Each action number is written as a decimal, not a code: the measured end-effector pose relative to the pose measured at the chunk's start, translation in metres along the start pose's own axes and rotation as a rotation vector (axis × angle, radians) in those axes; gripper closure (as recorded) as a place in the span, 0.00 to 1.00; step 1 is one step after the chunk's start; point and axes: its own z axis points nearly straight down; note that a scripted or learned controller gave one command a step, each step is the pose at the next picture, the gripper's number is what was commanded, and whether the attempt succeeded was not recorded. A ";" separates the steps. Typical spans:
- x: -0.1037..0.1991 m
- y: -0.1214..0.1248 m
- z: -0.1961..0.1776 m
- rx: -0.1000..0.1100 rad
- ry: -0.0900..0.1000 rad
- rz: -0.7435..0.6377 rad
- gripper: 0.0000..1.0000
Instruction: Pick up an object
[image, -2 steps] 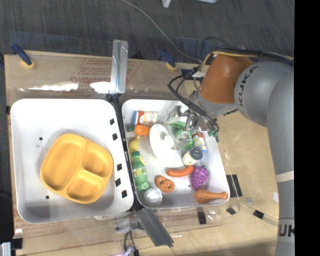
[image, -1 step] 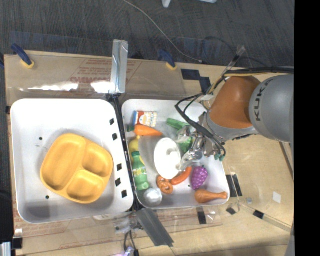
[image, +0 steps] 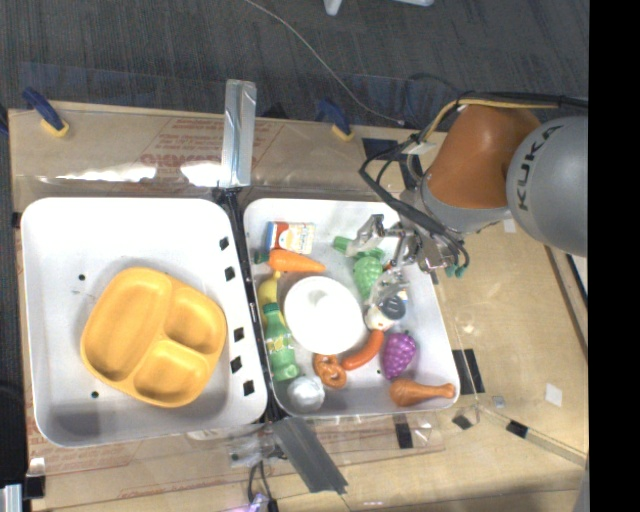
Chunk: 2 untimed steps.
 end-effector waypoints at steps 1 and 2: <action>0.007 0.056 0.045 0.003 -0.003 0.135 0.00; 0.050 0.014 0.035 0.000 0.004 0.141 0.00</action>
